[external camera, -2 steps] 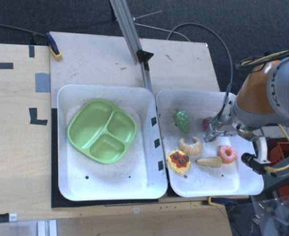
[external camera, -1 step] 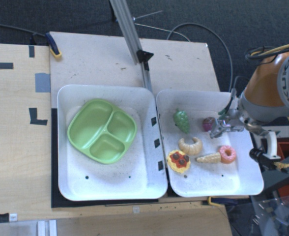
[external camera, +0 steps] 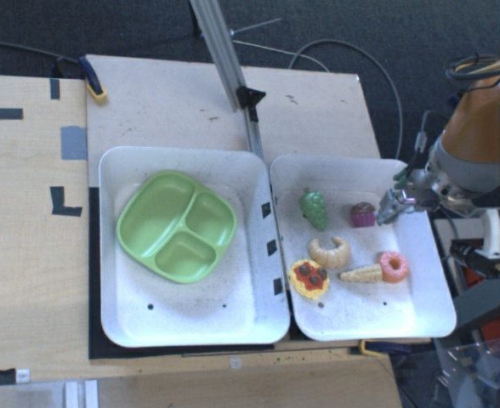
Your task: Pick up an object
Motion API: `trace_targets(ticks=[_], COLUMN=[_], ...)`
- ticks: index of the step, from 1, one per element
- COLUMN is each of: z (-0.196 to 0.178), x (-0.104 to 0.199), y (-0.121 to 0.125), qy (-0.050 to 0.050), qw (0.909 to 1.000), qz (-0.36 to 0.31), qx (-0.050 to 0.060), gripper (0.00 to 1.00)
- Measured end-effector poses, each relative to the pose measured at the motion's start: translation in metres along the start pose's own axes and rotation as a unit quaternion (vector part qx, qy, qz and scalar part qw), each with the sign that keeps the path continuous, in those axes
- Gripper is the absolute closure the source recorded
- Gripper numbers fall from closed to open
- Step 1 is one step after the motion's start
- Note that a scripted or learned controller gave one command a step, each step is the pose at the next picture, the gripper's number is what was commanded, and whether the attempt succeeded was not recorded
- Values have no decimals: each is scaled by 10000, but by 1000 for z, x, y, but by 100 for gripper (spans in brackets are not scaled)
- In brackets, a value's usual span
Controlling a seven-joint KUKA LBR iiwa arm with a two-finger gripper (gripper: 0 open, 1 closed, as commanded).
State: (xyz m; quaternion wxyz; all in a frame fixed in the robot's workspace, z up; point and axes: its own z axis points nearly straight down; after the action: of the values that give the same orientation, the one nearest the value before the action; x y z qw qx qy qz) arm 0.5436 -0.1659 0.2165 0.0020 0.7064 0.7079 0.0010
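Note:
The right bin (external camera: 428, 308) holds several toy foods: a green bunch of grapes (external camera: 315, 208), a small purple piece (external camera: 362, 214), a tan croissant (external camera: 329, 251), a round yellow tart with red topping (external camera: 309, 279), a cream cone (external camera: 360, 273) and a pink donut (external camera: 394, 266). My gripper (external camera: 389, 208) hangs at the right side of this bin, just right of the purple piece, with its tips close to that piece. I see nothing held between the tips.
The left bin (external camera: 114, 228) carries a green divided plate (external camera: 176, 225). A grey metal pole (external camera: 220, 45) slants down from the top to the gap between the bins. Cables (external camera: 377, 66) lie on the dark floor behind the bench.

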Motion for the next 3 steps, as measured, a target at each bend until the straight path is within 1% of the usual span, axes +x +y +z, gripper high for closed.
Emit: trace_targets(ticks=[1, 2, 3], z=[8, 9, 0], x=[53, 98, 159], y=[11, 20, 37], qy=[15, 15, 19], qw=[10000, 10000, 10000], qz=[-22, -23, -33], qx=[27, 28, 22], gripper=[100, 100, 100])
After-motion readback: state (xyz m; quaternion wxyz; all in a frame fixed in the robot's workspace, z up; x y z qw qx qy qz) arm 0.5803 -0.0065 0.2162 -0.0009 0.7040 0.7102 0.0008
